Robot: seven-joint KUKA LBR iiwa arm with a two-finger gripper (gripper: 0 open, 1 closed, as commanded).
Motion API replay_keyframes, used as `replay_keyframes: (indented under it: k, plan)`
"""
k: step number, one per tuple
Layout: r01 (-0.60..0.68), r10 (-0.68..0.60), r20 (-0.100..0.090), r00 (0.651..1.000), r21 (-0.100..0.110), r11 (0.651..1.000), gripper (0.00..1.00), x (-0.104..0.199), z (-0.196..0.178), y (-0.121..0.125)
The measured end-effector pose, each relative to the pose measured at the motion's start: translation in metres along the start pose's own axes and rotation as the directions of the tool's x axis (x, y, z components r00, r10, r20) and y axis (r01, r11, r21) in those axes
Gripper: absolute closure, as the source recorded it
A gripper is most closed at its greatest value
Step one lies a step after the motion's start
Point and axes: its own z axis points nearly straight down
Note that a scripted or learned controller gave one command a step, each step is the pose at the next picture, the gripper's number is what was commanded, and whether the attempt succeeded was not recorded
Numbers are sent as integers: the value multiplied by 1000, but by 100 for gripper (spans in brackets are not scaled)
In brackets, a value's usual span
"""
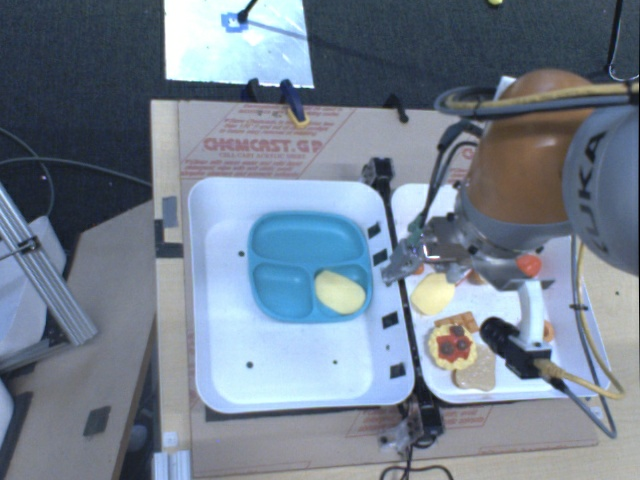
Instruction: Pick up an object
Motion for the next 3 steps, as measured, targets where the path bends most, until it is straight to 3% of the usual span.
replay_keyframes:
  k: [1,2,3]
  plan:
    - [-9,9,5,1000,20,1000,0,-14,107,0]
    - [1,-1,2,1000,9,1000,0,57,101,20]
    - [-14,14,9,1000,2,1000,0,-42,101,110]
